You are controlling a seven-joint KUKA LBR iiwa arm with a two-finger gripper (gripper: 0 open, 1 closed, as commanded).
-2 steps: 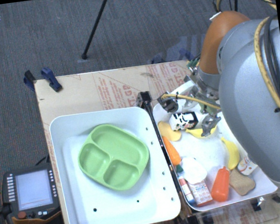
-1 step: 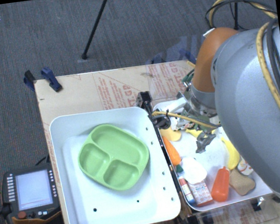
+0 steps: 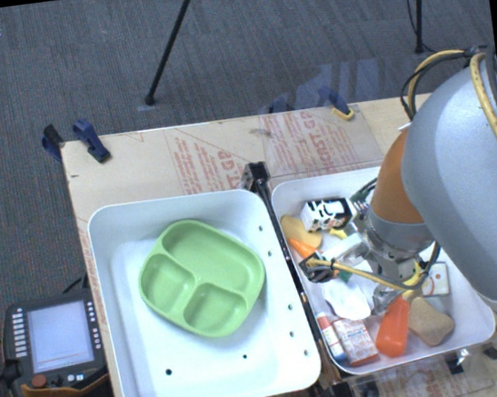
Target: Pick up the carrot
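Dark grey carpet all around, with a couple of tripod legs standing on it up top, and my table is topped with brown cardboard printed in red. My arm comes in from the right, big grey shell with the orange band above the wrist, and it hangs over the right bin.

Left bin has a green divided plate sitting in it, tilted a bit off square. Right bin is the messy one, right up against the left bin.

My end effector is down low over the middle of that clutter. Honestly can't tell whether the fingers are spread or closed, too much cabling and junk around them.

The carrot is lying near the right bin's left wall, left of my end effector, just beside a yellowish piece. A black and white toy sits toward the back. Near the front: an orange bottle, a tan sponge-looking block, and a small red and white box.

Off on the floor to the left sits the teach pendant.
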